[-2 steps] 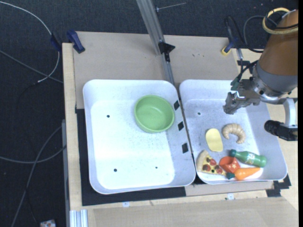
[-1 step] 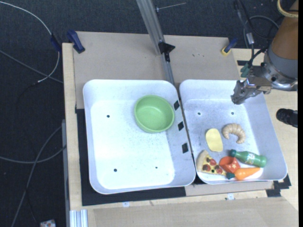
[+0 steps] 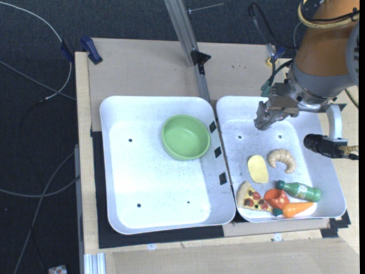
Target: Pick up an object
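My gripper (image 3: 264,121) hangs over the far part of the right bin (image 3: 239,110), with nothing visible between its fingers. Nearer the front of that bin lie a tan croissant (image 3: 283,159), a pale yellow oval piece (image 3: 258,169), a green bottle (image 3: 300,190), a pizza slice (image 3: 252,198), a red pepper (image 3: 276,198) and an orange carrot (image 3: 297,209). The croissant lies a short way in front of the gripper, to its right. A green bowl (image 3: 185,137) stands upright in the left bin (image 3: 122,153), near its far right corner.
The two white bins sit side by side on a wooden bench (image 3: 142,61). A slanted metal post (image 3: 182,27) rises behind the gap between them. Blue clamps (image 3: 90,49) sit at the bench's far left corner.
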Motion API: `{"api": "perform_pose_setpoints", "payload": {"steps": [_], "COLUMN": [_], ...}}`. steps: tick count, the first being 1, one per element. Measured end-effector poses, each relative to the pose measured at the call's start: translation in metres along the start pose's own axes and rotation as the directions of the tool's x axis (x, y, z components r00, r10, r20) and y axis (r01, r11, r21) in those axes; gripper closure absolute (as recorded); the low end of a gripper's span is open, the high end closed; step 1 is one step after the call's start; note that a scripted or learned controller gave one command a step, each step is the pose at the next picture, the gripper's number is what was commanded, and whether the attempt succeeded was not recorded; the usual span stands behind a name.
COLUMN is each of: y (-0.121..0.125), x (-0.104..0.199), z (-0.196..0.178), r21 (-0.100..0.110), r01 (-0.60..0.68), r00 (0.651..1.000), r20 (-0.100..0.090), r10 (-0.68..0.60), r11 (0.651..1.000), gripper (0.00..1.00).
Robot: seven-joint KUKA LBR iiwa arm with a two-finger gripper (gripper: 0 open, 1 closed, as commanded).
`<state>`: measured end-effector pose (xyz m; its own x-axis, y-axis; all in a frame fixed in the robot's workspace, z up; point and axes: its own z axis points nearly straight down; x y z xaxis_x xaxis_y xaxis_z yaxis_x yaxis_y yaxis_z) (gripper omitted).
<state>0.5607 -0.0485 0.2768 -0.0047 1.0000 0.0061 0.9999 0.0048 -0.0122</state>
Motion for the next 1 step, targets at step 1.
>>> {"api": "perform_pose_setpoints", "payload": {"steps": [1], "y": [0.0141], "x": [0.0575], "z": [0.0115], "r21": [-0.002], "r01": [0.001], "r00": [1.000], "r20": [0.001], "r10": [-0.001], "r11": [1.000], "gripper": [1.00]}}
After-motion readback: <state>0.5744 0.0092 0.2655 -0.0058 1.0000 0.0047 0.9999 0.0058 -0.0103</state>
